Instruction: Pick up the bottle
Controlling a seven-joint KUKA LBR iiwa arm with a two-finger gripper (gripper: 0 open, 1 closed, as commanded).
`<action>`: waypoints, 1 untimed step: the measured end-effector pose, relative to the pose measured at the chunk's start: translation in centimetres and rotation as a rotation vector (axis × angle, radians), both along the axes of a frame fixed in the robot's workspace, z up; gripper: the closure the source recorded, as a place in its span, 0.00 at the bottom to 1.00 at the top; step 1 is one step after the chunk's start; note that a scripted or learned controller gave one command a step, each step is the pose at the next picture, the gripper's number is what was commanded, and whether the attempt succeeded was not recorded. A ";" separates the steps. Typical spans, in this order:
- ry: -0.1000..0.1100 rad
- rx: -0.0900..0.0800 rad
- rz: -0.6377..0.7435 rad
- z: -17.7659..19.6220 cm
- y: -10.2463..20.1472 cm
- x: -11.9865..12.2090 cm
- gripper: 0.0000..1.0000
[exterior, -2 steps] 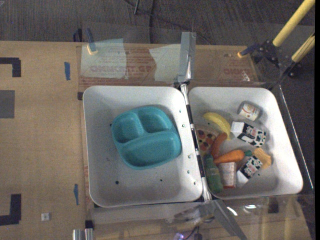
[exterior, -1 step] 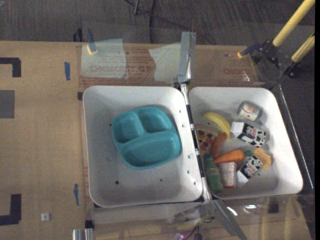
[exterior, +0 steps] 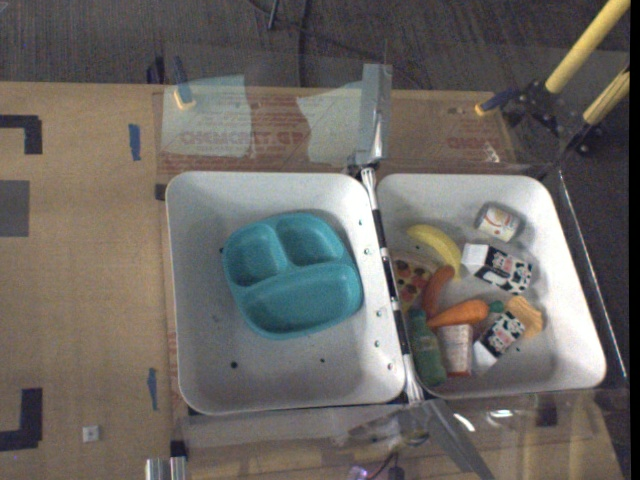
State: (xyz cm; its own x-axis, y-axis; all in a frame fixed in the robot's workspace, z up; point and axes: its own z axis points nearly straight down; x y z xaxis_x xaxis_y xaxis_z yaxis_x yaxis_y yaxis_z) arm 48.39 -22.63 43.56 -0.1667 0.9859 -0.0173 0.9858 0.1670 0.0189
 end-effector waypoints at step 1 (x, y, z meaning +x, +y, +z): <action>0.020 0.016 -0.182 -3.1 0.2 -0.4 1.00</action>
State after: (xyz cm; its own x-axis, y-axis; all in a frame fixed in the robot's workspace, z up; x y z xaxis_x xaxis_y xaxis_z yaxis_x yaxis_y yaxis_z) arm 47.98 -22.41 40.45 0.0148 0.9999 -0.0003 0.9999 -0.0148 -0.0002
